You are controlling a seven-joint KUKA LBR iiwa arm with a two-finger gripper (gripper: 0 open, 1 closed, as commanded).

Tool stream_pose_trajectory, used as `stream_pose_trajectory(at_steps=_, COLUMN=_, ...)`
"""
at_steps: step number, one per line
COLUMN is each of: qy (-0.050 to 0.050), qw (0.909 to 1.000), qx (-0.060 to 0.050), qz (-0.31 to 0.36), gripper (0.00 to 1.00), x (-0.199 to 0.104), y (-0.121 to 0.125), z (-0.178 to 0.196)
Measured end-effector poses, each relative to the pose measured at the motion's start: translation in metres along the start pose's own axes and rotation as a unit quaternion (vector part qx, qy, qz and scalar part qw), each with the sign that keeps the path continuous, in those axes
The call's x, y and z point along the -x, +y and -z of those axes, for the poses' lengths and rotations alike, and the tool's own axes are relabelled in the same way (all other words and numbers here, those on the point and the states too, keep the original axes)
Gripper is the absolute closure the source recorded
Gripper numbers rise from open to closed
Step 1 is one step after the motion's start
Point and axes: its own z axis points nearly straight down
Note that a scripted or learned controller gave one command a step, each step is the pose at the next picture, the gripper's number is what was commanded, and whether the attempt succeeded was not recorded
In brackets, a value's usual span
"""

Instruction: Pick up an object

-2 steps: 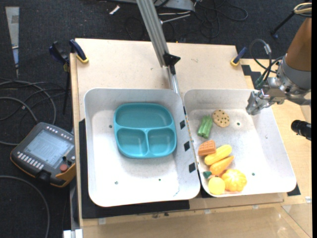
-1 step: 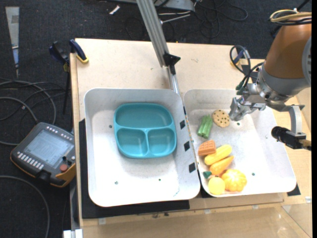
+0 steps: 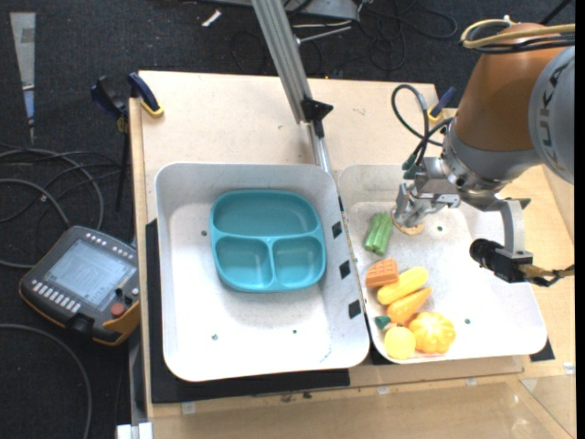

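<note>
My gripper (image 3: 410, 216) is down low in the right bin (image 3: 512, 332), up near the twelve o'clock end of it. It is right over a small tan round thing (image 3: 413, 228) that lies on the bin floor. The tips look close to that round thing, maybe touching it. I cannot tell if I am pinching anything, because my own arm hides that part.

Just at nine o'clock from my gripper lies a green bean pod (image 3: 378, 232). Down toward six o'clock there is a little pile of toy food: an orange waffle piece (image 3: 382, 272), two yellow-orange carrots (image 3: 405, 293), a yellow lemon (image 3: 399, 341) and an orange fruit (image 3: 432, 331). They sit close together, some touching.

The left bin (image 3: 183, 337) holds a blue plate with three parts (image 3: 269, 240). The bench (image 3: 219, 117) under both bins is plain and tan.

I think I am at the grab step. I am low, and the tan round thing is the nearest thing to grab. It looks flat and small, so it may be hard to catch.

Next, I think I need to squeeze tight on it and then lift straight up, slow. If it slips out, the green bean pod beside me looks like an easier thing to try.
</note>
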Motion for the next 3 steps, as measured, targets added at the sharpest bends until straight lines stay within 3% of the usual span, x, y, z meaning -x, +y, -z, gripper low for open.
stream_pose_trajectory(at_steps=3, qy=0.0, qw=1.0, qx=-0.001, qz=0.0, gripper=1.0, x=-0.151, y=-0.043, z=-0.031)
